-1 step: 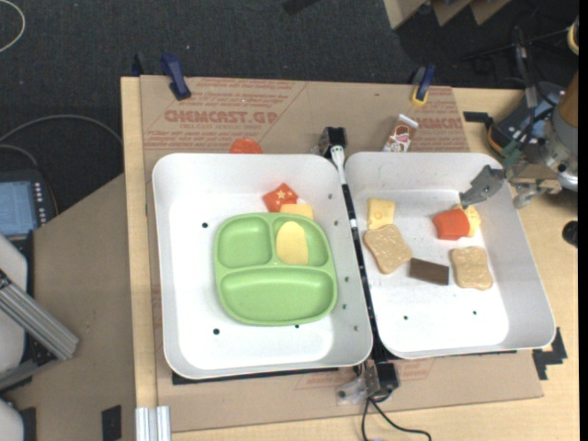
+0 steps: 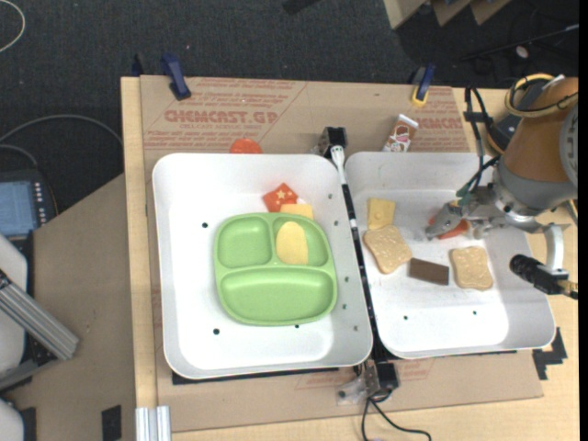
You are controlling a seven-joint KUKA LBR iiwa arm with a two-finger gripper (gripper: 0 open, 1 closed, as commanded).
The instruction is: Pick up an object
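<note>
You had two shallow white bins side by side on the cardboard-topped bench. The left bin (image 2: 184, 246) carried a green divided plate (image 2: 274, 269) near its middle, and in that plate's upper right compartment lay a pale yellow oval piece (image 2: 292, 243); the plate's other two compartments held nothing that you could see. Just behind the plate, touching or nearly touching its far rim, sat a red block with a light mark (image 2: 280, 197) and a small yellow piece (image 2: 299, 210) beside it.

The right bin (image 2: 441, 324) held the loose food toys. A yellow cheese-like square (image 2: 381, 213) lay near its left wall, with a slice of toast (image 2: 387, 249) just in front of it. A dark brown bar (image 2: 429, 271) sat between that slice and a second toast slice (image 2: 471, 268) further right.

The gripper (image 2: 448, 223) was low over the far right part of this bin, behind the brown bar and the second slice, and something orange-red (image 2: 452, 232) showed right at its tip. You could not tell from this angle whether the claw was open, closed, or gripping that piece.

Outside the bins, a small carton (image 2: 401, 134) stood on the bench behind the right bin, and an orange disc (image 2: 245, 146) peeked out behind the left one
</note>
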